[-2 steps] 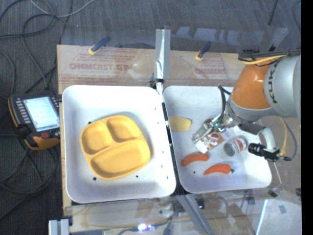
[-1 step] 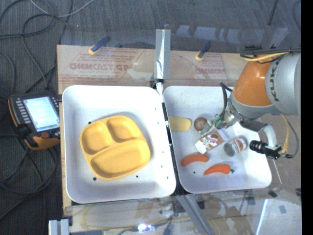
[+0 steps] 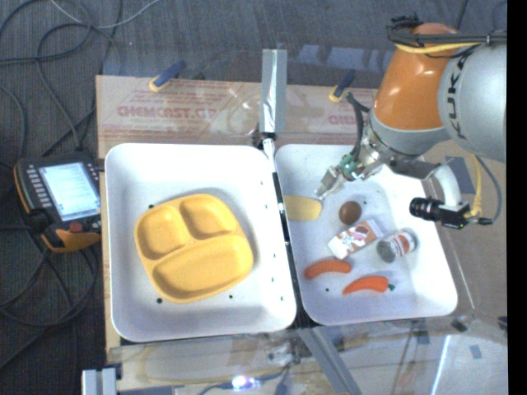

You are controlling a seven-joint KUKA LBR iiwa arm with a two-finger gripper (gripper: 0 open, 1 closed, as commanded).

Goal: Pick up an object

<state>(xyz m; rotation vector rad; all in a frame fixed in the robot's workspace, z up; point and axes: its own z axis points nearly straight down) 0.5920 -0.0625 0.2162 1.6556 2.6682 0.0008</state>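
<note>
hanging over the back of the right bin (image 3: pixel 449 290), the tool (image 3: pixel 332 180) points down and toward the left, its pale fingertips close above the bin floor near the divider between the two bins. whether those tips are spread or pressed together cannot be told from this slant; nothing shows between them.

closest to the tool is the flat yellow piece (image 3: pixel 301 208), lying just below and slightly left of the tips, against the bin's left wall. its long axis runs left to right, roughly crosswise to the line of the tool's reach. this looks like the likeliest target, needing only a short drop and a small shift toward the divider, though its flatness and the nearby wall may make a pinch awkward.

a little further out, down and to the right, sits the small brown ball (image 3: pixel 350 212). past it lie the white packet with red print (image 3: pixel 353 240) and the small can (image 3: pixel 396 245), side by side and tilted along a diagonal. nearest the front of the bin are two orange sausage shapes (image 3: pixel 328 268) and (image 3: pixel 366 285), both lying roughly left to right.

well apart, in the left bin (image 3: pixel 123 220), rests the yellow divided tray (image 3: pixel 194 245).
</note>
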